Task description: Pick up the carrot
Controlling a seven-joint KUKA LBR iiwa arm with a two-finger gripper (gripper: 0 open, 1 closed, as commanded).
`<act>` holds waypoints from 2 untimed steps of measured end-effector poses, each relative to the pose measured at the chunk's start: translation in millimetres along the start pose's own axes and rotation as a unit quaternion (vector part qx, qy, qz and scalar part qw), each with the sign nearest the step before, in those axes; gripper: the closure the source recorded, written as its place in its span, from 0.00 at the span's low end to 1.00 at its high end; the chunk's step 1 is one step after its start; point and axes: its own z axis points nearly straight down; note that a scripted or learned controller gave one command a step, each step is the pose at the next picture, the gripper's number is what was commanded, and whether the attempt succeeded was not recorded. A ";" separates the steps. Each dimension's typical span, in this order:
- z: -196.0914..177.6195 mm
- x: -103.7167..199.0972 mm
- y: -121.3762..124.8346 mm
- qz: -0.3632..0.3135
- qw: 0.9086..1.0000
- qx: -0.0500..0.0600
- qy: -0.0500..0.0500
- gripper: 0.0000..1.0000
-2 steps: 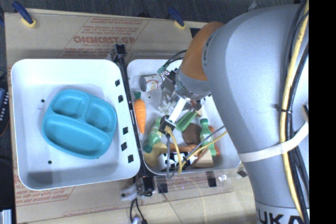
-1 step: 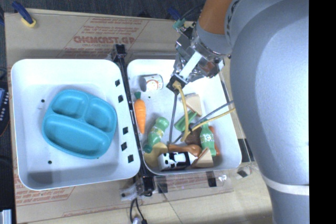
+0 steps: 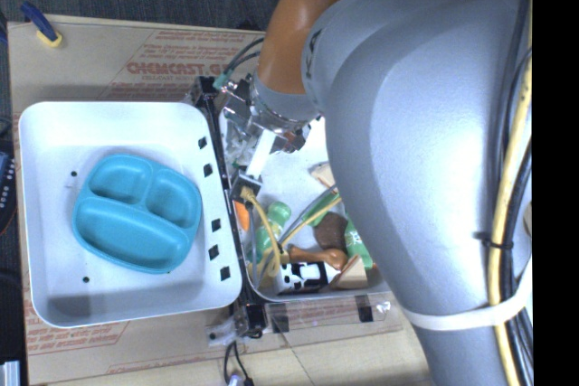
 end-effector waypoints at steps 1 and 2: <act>-1.3 -0.3 0.8 0.000 1.000 -0.001 0.000 0.00; -2.8 -2.2 13.2 -0.021 1.000 -0.005 0.001 0.00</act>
